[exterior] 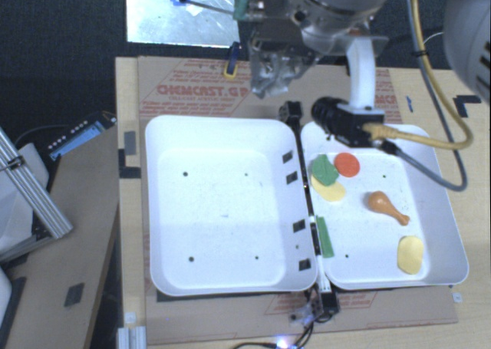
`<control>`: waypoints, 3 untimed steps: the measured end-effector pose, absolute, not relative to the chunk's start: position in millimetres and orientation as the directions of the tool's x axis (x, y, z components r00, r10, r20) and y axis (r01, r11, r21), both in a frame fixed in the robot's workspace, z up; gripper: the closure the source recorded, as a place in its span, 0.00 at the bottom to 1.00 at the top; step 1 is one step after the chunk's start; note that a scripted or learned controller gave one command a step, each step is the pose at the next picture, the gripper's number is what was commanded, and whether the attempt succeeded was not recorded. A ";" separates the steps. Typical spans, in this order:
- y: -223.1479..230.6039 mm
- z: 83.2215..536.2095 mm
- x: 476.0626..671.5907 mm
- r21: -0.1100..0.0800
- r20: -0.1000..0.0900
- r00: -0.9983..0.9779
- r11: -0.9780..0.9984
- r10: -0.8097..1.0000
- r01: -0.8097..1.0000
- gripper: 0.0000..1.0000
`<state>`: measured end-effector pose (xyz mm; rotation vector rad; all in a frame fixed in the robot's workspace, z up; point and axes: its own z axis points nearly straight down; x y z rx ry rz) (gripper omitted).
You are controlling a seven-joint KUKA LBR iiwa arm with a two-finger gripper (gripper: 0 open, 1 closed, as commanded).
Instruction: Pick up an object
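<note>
The claw [270, 79] hung up high behind the far edge of the two bins, and honestly we couldn't tell how open it was or whether it had hold of anything, since the arm's bulk hid most of it, so we figured it was just parked clear of the toys. All the candidates sat in the right bin [445, 263], probably dumped there as one pile to pick from. We counted five: one green piece [324, 170], one red disc [347, 164], two yellow blobs [330, 190] and one orange drumstick [386, 205], next to the left bin [165, 186].
</note>
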<state>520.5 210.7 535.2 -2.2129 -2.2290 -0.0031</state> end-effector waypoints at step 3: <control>119.7 533.5 637.2 0.005 -0.002 0.005 -0.005 1.000 1.000 1.00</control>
